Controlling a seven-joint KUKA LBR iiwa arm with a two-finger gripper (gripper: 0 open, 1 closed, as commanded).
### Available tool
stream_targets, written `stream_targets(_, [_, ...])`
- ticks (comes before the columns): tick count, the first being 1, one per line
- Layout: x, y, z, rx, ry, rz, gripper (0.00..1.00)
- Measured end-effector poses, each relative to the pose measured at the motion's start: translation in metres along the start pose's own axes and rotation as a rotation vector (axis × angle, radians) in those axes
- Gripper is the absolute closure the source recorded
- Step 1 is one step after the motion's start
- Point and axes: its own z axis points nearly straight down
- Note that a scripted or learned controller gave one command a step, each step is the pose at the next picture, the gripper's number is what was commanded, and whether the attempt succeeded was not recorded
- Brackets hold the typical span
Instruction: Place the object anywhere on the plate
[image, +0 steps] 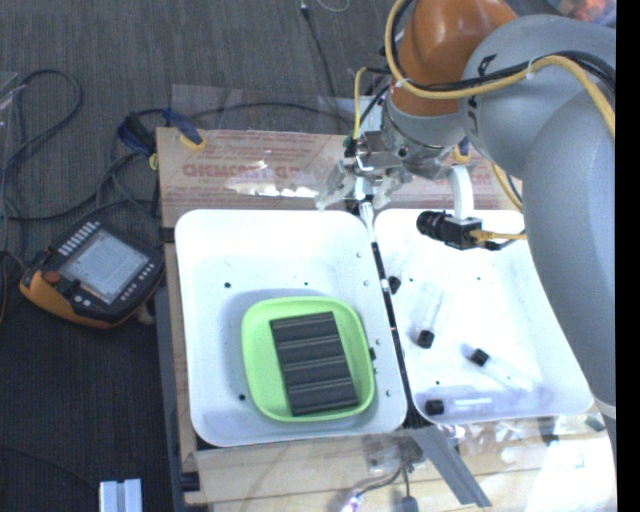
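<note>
bench (300, 165) carries two white bins side by side | left bin (205, 300) touching right bin (530, 330) along the shared middle edge | printed cardboard sheet (250, 170) behind left bin, on bench

A light green, square plastic plate with rounded corners (258, 340) lies flat in the near half of the left white bin, a little right of the bin's middle. On it rests a dark grey, ridged rectangular block (314, 363), lying flat with its long side running near to far and tilted slightly, its ribs crossing it from left to right. The block covers most of the plate's middle, leaving the green rim showing all round.
</note>
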Motion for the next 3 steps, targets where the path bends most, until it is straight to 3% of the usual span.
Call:
stream_targets(1, [0.018,0.003,-0.016,0.001,0.0,0.059,0.0])
stream_targets(2, [0.01,0.002,-0.013,0.002,0.001,0.095,0.0])
stream_targets(3, [0.042,0.007,-0.086,0.001,-0.003,0.176,0.0])
